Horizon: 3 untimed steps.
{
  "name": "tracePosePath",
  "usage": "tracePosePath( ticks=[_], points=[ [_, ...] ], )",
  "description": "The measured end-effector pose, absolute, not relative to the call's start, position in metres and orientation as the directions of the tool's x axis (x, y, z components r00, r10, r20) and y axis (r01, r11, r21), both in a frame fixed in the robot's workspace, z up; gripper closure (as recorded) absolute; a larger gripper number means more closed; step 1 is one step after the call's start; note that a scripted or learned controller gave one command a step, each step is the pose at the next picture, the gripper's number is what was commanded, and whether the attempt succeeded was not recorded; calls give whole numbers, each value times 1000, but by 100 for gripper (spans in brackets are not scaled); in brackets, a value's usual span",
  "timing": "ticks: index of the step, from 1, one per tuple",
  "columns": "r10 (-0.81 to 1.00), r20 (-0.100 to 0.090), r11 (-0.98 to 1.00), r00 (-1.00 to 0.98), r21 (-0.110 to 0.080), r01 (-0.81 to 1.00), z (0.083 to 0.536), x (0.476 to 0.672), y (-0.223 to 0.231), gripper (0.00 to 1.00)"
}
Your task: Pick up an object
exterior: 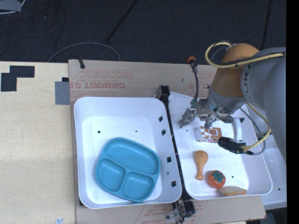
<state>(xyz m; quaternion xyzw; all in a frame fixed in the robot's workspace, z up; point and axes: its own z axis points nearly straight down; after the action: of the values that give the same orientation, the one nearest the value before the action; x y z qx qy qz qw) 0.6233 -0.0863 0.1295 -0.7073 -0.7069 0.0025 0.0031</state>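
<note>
Far out to the pincer's left, the pale wooden bench is lying bare beside a sheet of printed cardboard that is carrying both bins. The left bin is sitting well to the left of the pincer, and a blue divided plate is resting flat in its nearer half, down and to the left of the pincer and well apart from it. A black hinge strip is running between the two bins, just left of the pincer.

The pincer is hanging over the far left part of the right bin, close to that strip. Whether it is standing wide or narrow cannot be told from this slant, and nothing is showing as held in it.

The things to pick are all lying in the right bin, on the near side of the pincer. A small white and orange patterned packet is lying closest, just below the pincer and slightly to its right, partly under the wrist. A tan toy drumstick is lying further down, almost straight below the pincer, apart from the packet. A red-orange round fruit with a green top is sitting below and to the right of the pincer, just beside the drumstick's thin end. A flat tan slice is touching the fruit's lower right side, by the bin's near wall.

To the pincer's right, a black cable end is hanging over the bin floor near the packet, and the grey arm with its orange band is reaching in.
</note>
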Motion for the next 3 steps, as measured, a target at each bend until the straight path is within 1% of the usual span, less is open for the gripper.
tracePosePath(
  ticks=[1,2,3],
  points=[
    [1000,0,-2,2,-1,1000,104,624,-87,0],
    [1000,1,-8,8,-4,1000,112,623,-88,100],
    [1000,0,-8,8,2,1000,155,622,-90,100]
  ],
)
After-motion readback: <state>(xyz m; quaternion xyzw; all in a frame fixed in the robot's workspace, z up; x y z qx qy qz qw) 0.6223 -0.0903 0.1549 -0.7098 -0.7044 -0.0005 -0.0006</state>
